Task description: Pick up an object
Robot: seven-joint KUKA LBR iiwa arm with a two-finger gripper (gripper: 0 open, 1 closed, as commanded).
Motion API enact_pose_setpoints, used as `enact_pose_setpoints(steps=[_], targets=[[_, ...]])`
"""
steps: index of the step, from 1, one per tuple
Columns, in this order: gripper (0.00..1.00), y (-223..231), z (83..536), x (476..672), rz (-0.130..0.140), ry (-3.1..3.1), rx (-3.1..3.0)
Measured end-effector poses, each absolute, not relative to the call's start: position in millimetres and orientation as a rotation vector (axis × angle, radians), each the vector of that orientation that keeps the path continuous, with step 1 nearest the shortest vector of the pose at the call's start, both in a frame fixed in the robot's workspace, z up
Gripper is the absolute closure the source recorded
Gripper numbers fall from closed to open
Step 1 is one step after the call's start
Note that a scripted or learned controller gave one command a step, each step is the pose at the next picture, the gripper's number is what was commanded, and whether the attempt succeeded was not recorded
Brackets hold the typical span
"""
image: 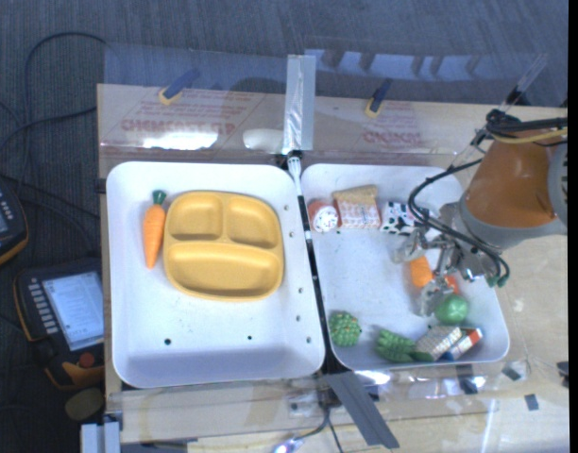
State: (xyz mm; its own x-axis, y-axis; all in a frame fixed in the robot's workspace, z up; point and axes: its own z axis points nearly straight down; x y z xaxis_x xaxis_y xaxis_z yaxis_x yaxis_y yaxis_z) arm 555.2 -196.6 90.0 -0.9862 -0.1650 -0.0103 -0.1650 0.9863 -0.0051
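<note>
- You have two shallow white bins side by side on the wooden surface [544,347]: the left bin [213,347] and the right bin [365,262].
- In the left bin you can count one yellow plastic divided plate [223,243] and one orange toy carrot with a green top [153,232] just left of it.
- In the right bin you can count one tan block-shaped toy [356,208], one red-and-white round piece [324,217], one black-and-white spotted piece [395,217], one small orange piece [419,272], one green ball [451,310], one bumpy green round toy [344,328], one dark green leafy toy [395,345] and one striped packet [451,343].
- Your pincer [438,274] hangs low over the right bin's right side, beside the orange piece and just above the green ball; you cannot tell whether it is open or closed.
- Grey carpet [270,17] surrounds the surface, with two handheld control units [62,310] at the left.
</note>
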Motion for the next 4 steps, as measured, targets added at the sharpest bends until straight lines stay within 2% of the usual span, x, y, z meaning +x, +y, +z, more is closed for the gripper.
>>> enact_pose_setpoints(steps=[1, 2, 3, 4], targets=[[1.00, -197, 101, 557.2, -0.014, 3.115, -0.260], [1.00, -138, 92, 504.2, -0.009, 3.122, -0.087], [1.00, -109, 93, 503.3, -0.012, 3.120, 0.009], [1.00, -101, 93, 491.9, -0.009, 3.100, 0.307]])
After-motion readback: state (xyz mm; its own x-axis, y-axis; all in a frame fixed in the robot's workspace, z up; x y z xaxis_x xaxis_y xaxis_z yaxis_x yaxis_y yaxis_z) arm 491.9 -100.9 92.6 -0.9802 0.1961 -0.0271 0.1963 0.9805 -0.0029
